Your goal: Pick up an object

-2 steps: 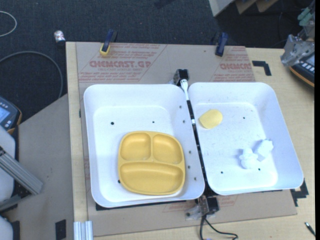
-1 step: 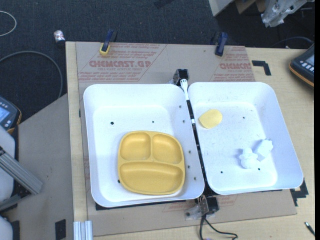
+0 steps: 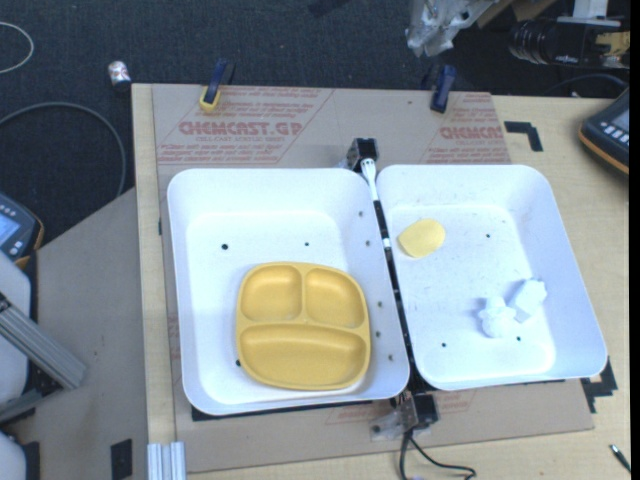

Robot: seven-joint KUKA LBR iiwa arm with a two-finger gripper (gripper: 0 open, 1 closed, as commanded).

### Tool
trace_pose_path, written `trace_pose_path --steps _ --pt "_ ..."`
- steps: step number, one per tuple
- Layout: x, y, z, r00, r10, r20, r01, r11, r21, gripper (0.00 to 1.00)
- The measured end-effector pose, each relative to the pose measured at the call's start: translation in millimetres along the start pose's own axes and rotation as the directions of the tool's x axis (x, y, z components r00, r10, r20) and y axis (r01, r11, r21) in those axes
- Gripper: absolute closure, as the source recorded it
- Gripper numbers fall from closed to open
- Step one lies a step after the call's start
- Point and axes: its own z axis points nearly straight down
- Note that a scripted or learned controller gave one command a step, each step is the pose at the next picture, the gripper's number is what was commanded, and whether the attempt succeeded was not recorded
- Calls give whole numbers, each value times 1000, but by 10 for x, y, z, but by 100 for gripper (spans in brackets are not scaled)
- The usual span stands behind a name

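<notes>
while the gripper (image 3: 437, 20) is hanging high at the top edge of the view, beyond the far side of the bench, whether it is released or clenched cannot be told from the blur there. nothing is showing in its grasp. a yellow divided plate (image 3: 302, 325) is lying flat in the left bin (image 3: 200, 198), toward its near side. in the right bin (image 3: 540, 193), a small yellow rounded object (image 3: 421, 237) is sitting near the dividing edge, and a crumpled white object (image 3: 511, 305) is resting well apart from it, toward the near right.
</notes>
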Motion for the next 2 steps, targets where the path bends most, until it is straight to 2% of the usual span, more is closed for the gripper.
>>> trace_pose_path --steps 1,2 --pt "-141 -1179 602 1000 13 3 -13 1000 15 100" --pt "291 -1063 2092 1000 11 7 -11 1000 21 100"
